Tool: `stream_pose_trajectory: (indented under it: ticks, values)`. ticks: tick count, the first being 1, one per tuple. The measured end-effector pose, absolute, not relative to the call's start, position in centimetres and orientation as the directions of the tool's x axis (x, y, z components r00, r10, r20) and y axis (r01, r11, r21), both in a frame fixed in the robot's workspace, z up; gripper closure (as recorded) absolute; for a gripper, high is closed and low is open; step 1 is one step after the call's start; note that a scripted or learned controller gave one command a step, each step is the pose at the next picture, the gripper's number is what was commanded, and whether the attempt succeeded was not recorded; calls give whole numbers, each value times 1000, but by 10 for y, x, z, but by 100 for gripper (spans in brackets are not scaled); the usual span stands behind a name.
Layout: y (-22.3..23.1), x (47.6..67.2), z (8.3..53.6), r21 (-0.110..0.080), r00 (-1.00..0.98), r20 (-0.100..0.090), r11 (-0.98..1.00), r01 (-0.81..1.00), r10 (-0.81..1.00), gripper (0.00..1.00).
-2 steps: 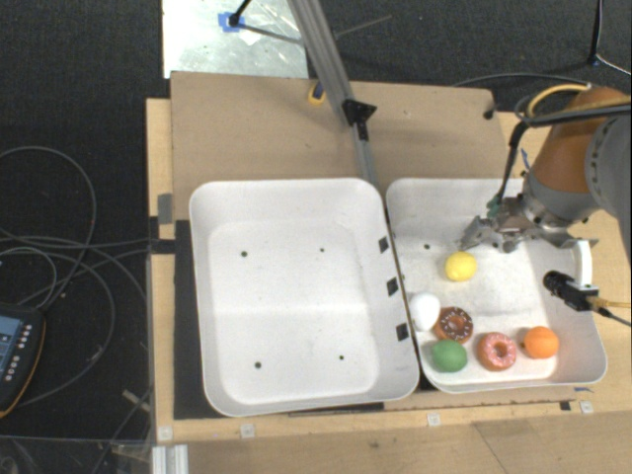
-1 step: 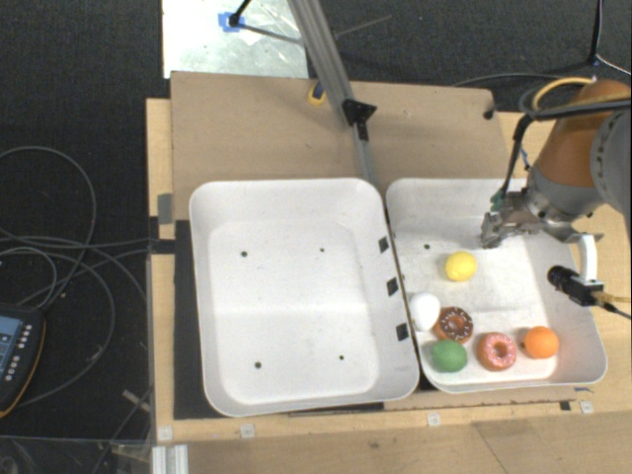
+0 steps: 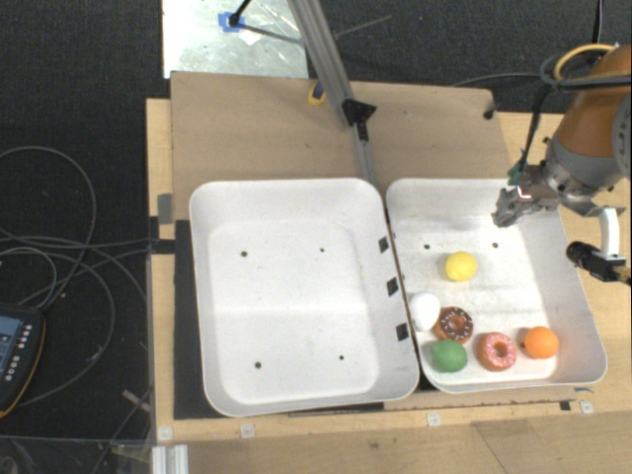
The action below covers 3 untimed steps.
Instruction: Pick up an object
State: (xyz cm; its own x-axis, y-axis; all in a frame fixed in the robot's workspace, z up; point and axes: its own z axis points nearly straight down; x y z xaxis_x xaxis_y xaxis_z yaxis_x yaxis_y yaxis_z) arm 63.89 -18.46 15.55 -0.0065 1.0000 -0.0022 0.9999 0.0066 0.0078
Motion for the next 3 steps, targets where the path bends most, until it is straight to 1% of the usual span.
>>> stream_pose_trajectory:
  ticks: [1, 2, 3]
  values:
    - [-185, 641, 208, 8, -7, -3, 7, 1000, 1000, 100]
    - [-133, 630, 202, 1, -10, 2, 10, 1000, 1000, 100]
    - [-86, 613, 199, -1, -9, 2, 9, 1000, 1000, 100]
